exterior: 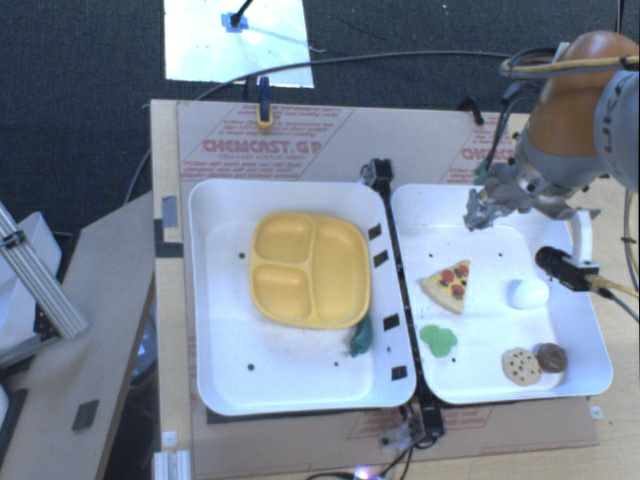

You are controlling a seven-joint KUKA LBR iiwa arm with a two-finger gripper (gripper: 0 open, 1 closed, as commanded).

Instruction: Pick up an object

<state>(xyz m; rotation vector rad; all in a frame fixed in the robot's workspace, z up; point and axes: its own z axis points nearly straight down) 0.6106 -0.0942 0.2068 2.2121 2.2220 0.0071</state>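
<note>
My gripper [481, 213] hangs over the far part of the right bin [440, 208], above and a little right of a toy pizza slice [447, 285]; nothing shows between its fingers. A white egg [527, 293] lies at the bin's right side. A green leafy piece [437, 339] sits near the bin's front left. At the front right lie a chocolate-chip cookie [520, 366] and a brown doughnut [550, 357]. In the left bin [215, 268] a yellow divided plate [307, 268] lies flat, with a dark green object [360, 337] by its front right corner.
A black divider with clips [392, 278] runs between the two bins. The arm's grey and orange body [575, 98] looms over the right bin's far right corner. A black fitting with a cable [565, 267] sits on the right rim. Cardboard [290, 143] lies under the bins.
</note>
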